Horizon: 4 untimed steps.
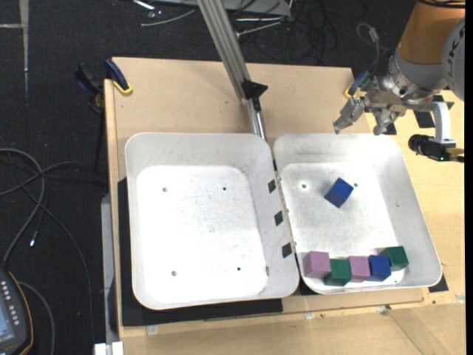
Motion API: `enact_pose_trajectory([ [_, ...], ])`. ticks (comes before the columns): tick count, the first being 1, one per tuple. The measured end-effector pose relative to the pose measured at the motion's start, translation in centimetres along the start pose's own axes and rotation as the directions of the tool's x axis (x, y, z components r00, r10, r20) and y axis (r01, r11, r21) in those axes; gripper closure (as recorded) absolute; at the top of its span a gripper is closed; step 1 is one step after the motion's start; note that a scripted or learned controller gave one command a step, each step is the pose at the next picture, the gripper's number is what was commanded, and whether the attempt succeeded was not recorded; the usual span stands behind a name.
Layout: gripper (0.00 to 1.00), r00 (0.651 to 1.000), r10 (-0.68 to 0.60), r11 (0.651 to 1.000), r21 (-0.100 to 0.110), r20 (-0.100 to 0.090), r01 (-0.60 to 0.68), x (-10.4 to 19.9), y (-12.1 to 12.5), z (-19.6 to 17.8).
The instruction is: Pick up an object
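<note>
The gripper [363, 123] hung above the bench [185, 95], just beyond the far rim of the right bin [414, 198]. Its two fingers were spread apart with nothing between them. A blue cube [339, 192] lay alone on the floor of the right bin, tilted, well apart from the gripper. Along that bin's near wall sat a row of cubes touching one another: purple [317, 263], green [340, 271], pink [359, 267], blue [379, 265] and dark green [397, 256]. The left bin [148, 198] stood alongside.

wooden bench [192, 98], grey metal pole [225, 39], black cables [29, 176] on dark floor
</note>
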<state>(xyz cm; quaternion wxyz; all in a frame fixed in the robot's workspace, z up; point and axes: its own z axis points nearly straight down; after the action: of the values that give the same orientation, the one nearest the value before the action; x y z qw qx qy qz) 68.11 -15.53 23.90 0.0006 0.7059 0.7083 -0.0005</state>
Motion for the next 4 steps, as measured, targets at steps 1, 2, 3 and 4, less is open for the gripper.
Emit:
enact_pose_trajectory([
  [1, 0.0, 1.0, 0.005, 1.0, 0.008, -0.002, -0.005, -2.1, -4.6, 14.9],
  [2, 0.0, 1.0, 0.001, 1.0, 0.001, -0.002, -0.001, -1.2, -4.6, 14.1],
  [3, 0.0, 1.0, 0.001, 1.0, 0.0, -0.001, -0.001, 2.2, -7.8, 14.3],
  [4, 1.0, 1.0, 0.004, 1.0, -0.003, -0.001, -0.004, 2.1, -7.7, 13.3],
])
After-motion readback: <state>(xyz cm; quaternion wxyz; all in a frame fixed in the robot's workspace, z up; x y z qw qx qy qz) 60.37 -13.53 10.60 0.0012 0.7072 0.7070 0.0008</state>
